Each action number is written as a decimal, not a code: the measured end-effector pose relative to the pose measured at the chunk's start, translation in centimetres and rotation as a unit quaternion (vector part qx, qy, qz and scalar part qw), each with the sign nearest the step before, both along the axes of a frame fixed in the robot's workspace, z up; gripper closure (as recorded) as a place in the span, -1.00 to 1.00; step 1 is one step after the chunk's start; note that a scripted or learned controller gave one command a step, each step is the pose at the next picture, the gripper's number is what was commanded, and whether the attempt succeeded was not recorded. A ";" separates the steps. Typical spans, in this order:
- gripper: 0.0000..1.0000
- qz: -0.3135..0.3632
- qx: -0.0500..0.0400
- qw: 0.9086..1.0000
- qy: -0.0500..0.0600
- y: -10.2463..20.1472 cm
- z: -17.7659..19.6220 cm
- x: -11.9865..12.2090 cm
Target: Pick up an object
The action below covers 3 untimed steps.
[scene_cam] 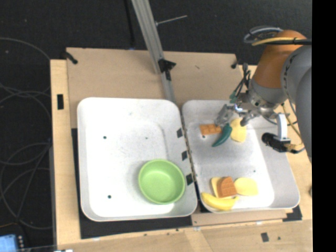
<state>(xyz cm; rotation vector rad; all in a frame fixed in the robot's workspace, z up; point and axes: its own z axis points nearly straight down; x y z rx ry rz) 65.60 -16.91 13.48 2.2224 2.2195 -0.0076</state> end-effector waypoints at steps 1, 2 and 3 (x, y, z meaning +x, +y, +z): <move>1.00 0.000 0.000 1.000 -0.004 -0.1 1.5 0.2; 1.00 0.001 0.002 1.000 -0.003 -0.4 5.7 0.1; 1.00 0.002 0.002 1.000 -0.003 -0.5 8.4 0.2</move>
